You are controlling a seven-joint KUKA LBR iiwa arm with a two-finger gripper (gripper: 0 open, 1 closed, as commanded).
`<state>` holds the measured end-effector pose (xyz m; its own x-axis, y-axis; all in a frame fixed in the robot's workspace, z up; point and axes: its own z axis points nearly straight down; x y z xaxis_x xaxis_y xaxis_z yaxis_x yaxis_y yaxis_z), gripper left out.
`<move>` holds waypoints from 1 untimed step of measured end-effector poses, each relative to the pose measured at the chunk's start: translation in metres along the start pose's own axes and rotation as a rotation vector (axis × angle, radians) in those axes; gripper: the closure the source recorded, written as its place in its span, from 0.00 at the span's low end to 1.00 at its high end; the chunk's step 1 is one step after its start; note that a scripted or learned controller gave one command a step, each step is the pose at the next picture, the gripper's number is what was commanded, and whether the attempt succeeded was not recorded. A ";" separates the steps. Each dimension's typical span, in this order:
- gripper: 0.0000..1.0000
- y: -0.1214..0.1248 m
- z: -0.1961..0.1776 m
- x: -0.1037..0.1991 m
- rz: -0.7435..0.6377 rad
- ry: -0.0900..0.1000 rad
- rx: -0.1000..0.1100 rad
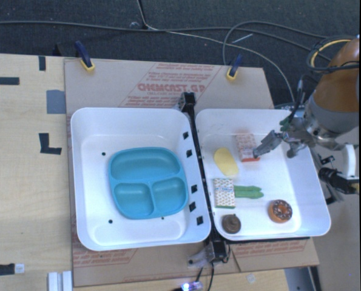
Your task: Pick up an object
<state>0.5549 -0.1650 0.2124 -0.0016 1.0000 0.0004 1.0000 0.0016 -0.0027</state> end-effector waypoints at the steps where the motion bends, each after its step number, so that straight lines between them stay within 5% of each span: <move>1: 0.00 0.000 0.000 0.000 0.000 0.000 -0.001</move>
<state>0.5552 -0.1651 0.2128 -0.0015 1.0000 0.0002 1.0000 0.0015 -0.0017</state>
